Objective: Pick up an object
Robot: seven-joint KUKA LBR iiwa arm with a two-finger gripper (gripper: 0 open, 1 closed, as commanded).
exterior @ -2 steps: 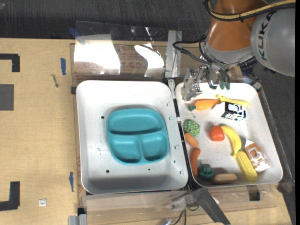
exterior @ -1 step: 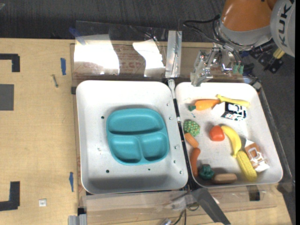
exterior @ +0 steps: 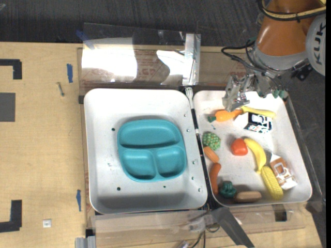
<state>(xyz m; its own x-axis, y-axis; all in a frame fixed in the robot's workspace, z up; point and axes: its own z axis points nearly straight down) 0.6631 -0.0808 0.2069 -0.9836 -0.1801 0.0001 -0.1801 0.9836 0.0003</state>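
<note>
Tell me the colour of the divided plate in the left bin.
The divided plate is teal, clearest in the camera view.

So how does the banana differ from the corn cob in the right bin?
The banana is smooth, plain yellow and curved; the corn cob is straight and bumpy with kernels. The banana lies mid-bin beside the tomato; the corn cob lies nearer the front edge, by a small printed box. Both are yellow, elongated and lying flat in the right bin.

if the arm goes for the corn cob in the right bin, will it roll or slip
The corn cob looks round and long, so it may roll sideways if nudged. Its bumpy toy surface probably aids grip. The banana close by could get pushed.
</note>
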